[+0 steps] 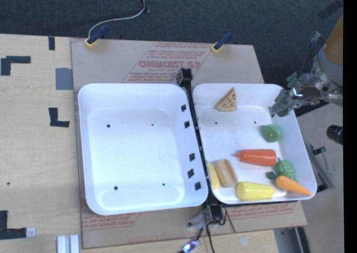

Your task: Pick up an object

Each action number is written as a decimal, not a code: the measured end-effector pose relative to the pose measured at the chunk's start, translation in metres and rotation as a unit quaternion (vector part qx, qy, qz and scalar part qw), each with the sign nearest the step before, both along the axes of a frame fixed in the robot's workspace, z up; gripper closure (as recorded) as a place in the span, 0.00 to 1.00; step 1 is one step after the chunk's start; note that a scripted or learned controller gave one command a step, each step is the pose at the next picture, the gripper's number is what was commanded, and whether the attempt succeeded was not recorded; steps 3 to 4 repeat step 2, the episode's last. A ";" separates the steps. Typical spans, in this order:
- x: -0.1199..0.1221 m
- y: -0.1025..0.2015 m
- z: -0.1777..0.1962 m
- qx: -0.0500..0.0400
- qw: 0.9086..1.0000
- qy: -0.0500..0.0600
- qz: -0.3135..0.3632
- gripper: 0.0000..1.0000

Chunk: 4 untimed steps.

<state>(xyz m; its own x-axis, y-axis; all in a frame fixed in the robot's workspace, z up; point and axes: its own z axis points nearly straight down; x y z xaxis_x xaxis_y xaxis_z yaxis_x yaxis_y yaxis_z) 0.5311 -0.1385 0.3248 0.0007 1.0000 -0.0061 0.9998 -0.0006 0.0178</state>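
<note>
Yellow pepper (pixel 255 191) at right bin's (pixel 301 134) near rim w/ carrot (pixel 293 185), bun (pixel 226 172), red pepper (pixel 258 157); green ball (pixel 272 132) nearest my pincer (pixel 280 104), hovering above far-right rim, grip state can't tell — approach step; next: descend onto ball.

Two shallow white plastic bins side by side on brown cardboard sheet (pixel 162 65); toy foods in right bin (pixel 245 92), left bin (pixel 89 98) alongside.

Toy foods (pixel 257 157) in right bin (pixel 245 91)
</note>
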 end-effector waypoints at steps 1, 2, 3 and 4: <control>0.043 -0.021 -0.096 0.003 1.000 0.012 0.000 1.00; -0.052 -0.014 -0.246 0.005 1.000 0.013 -0.002 1.00; -0.052 -0.014 -0.246 0.005 1.000 0.013 -0.002 1.00; -0.052 -0.014 -0.246 0.005 1.000 0.013 -0.002 1.00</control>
